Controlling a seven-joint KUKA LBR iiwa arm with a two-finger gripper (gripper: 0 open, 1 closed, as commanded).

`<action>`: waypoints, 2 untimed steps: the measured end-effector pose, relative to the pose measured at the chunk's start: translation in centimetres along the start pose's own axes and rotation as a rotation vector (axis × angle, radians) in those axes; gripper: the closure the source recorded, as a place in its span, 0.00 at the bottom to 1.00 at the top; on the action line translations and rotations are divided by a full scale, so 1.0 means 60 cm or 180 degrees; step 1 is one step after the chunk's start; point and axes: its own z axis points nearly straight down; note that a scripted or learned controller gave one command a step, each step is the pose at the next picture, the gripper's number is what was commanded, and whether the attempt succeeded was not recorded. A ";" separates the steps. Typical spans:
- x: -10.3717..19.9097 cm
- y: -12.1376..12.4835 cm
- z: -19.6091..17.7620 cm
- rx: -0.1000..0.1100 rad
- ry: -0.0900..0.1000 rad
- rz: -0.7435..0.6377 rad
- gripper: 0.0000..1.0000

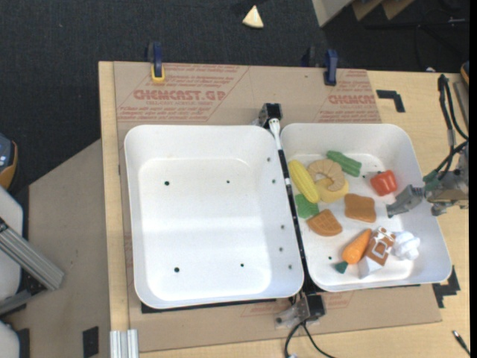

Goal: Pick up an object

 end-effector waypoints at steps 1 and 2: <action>0.124 0.067 0.235 -0.0012 0.0008 -0.0014 0.00; 0.133 0.202 0.222 -0.0038 -0.0010 -0.0015 0.00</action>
